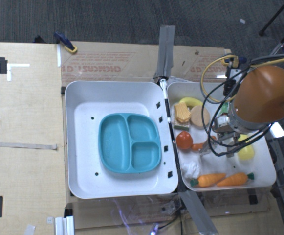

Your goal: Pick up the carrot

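The long orange plastic carrot point(233, 179) lies ungrasped along the right white bin's point(266, 173) front edge; the fingers' state I cannot tell.

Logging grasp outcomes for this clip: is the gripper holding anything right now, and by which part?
Cannot be told. The gripper is low in the right bin, hidden under the wrist and cables. Both carrots lie apart at the bin's near edge.

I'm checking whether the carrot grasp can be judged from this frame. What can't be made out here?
- Gripper: fingers hidden under the arm's orange band and cables, camera view; open or shut unclear.
- Small orange piece by the tomato: too small to identify.
- Yellow item: partly covered by cables.
- Carrots lie plainly visible.
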